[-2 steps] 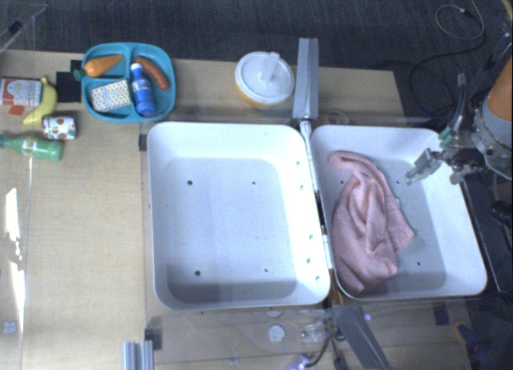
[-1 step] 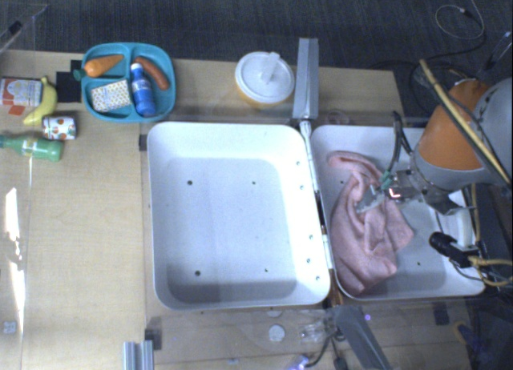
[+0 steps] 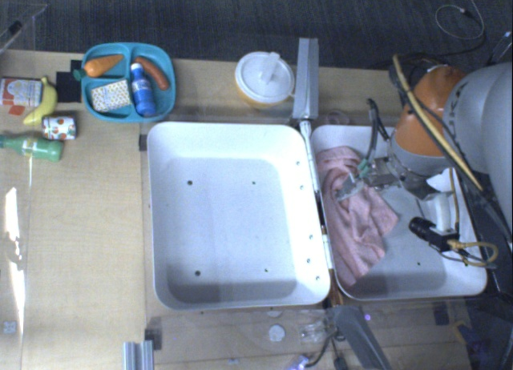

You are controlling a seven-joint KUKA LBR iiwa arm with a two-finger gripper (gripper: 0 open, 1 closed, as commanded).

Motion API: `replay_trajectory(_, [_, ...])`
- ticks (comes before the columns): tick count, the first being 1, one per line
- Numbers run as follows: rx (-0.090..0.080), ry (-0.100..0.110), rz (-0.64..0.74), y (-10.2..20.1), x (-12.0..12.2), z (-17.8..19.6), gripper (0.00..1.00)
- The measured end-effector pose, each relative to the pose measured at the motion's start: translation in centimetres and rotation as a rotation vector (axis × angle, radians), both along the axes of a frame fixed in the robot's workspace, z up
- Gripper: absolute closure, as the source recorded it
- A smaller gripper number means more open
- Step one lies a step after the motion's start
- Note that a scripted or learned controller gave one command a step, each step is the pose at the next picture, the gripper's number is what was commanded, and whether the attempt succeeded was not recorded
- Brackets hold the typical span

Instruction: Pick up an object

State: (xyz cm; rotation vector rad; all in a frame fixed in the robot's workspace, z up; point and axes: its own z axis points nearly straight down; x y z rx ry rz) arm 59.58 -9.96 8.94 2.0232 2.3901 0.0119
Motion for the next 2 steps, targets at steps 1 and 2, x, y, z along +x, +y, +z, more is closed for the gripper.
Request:
replay_trajectory(1, [-0.001, -0.006, 0.003, 0.0, 0.2, 1.1, 1.0])
replay_trajectory(2, [-0.001, 0.01, 0.219, 2.5, 0.7, 9.5, 1.0])
